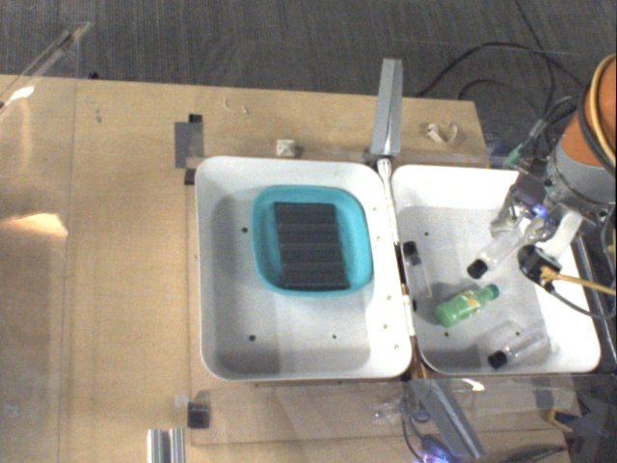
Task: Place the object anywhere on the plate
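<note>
From my feed I see the desk [106,258] carrying two shallow white bins side by side. The left bin [227,336] holds a teal plate [359,249] with rounded corners, lying flat in the bin's upper half; a dark ribbed rectangular insert [310,246] sits in the middle of it.

The right bin [439,201] holds the loose items. A small green bottle [465,305] lies on its side near the bin's middle, its cap end pointing up and to the right. Below and to the right of it, near the bin's lower edge, a clear bottle with a black cap [513,347] lies on its side too, cap toward the left. A small dark piece [410,253] rests close to the bin's left wall.

The arm comes in from the right, its orange band [590,135] at the frame's edge. The end effector [525,244] hangs over the right part of the right bin, above and to the right of the green bottle and apart from it. A clear tube-like item with a dark tip [487,258] slants down to the left from the end effector; I cannot tell whether it is being gripped, nor whether the end effector is apart or together.
</note>
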### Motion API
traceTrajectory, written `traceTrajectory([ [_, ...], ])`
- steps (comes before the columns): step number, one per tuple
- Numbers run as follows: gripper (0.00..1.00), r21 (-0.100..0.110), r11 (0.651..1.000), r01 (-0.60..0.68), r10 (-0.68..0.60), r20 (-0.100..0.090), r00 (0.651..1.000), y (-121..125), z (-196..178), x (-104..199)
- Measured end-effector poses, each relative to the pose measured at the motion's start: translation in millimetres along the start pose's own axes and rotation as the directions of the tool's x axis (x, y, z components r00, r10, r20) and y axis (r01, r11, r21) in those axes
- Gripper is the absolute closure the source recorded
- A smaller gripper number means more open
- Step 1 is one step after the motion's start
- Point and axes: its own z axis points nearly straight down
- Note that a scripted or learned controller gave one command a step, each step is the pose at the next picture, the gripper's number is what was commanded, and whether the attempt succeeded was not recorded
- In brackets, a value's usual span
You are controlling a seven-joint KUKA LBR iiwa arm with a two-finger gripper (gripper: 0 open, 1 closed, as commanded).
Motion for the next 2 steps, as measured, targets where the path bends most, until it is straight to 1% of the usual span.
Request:
traceTrajectory([
  [1,1.00,0.001,0.996,0.090,-0.090,-0.001,0.996,-43,33,25],
  [2,1.00,-0.003,0.996,0.093,-0.093,-0.004,0.996,-42,22,26],
])
